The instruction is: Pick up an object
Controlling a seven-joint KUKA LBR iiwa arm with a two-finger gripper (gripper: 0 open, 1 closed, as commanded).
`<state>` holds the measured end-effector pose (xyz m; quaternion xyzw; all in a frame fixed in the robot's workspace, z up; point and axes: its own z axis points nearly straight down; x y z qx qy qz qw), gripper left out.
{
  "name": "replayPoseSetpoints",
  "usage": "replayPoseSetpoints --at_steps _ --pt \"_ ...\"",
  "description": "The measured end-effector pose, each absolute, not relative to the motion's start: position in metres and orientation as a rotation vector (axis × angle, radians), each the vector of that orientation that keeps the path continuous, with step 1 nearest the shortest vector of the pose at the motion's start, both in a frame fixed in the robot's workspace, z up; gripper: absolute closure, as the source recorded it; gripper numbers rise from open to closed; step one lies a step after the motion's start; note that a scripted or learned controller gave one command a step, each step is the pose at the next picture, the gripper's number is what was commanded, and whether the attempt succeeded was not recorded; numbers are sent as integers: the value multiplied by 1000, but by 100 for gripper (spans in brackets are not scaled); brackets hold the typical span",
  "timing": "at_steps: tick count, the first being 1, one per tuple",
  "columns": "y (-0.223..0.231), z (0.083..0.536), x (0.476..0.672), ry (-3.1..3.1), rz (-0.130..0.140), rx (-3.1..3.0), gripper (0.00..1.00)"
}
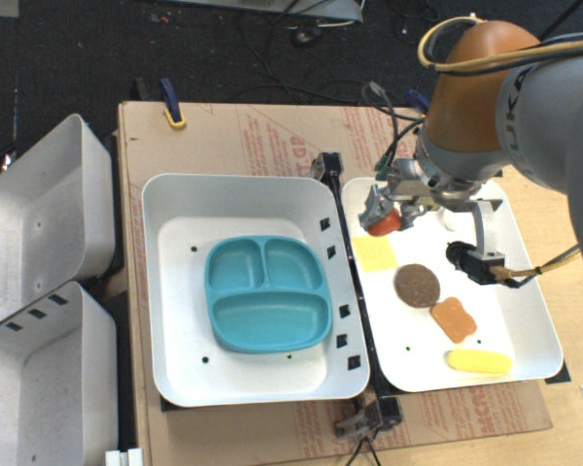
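Your gripper [381, 214] sits low over the far left corner of the right bin [534, 330], and you can see a small red piece [386, 222] caught between its closed fingers. Just in front of it lies a flat yellow square [375, 253], then a brown round disc [417, 285], an orange slab [454, 319] and a yellow block [479, 361]. Your left bin [170, 260] holds a blue divided plate [268, 293].

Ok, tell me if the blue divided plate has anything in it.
Empty. The blue divided plate lies flat in the left bin, and all three of its compartments show only bare blue surface.
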<state>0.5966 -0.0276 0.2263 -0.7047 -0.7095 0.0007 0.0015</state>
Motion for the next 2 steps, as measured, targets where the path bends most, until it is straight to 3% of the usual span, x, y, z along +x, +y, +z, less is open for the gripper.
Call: replayPoseSetpoints --at_steps 2 --pt "76 214 584 -2228 1 -2211 100"
